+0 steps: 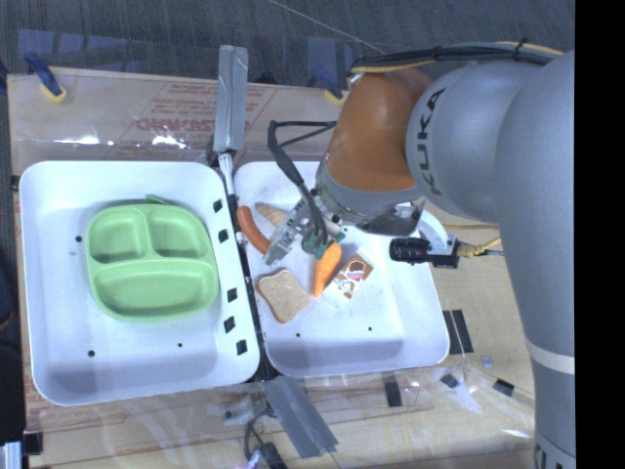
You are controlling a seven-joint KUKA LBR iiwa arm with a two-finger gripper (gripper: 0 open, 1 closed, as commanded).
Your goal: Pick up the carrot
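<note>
- Right bin (420, 345): carrot (326, 267) near centre, tilted; toast slice (282, 295) touching its lower end, sausage (252, 230) by the dividing edge, small packet (353, 273) just beside.
- Gripper (305, 231): low above carrot's upper end; finger spread cannot be made out.
- Left bin (39, 262): green divided plate (152, 263).

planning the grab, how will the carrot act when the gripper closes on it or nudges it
The carrot looks stiff, so it should lift without drooping. Its rounded, tapered shape may let it roll or pivot if nudged. It lies close beside the toast and a small packet, so a push by the gripper could shift those.
</note>
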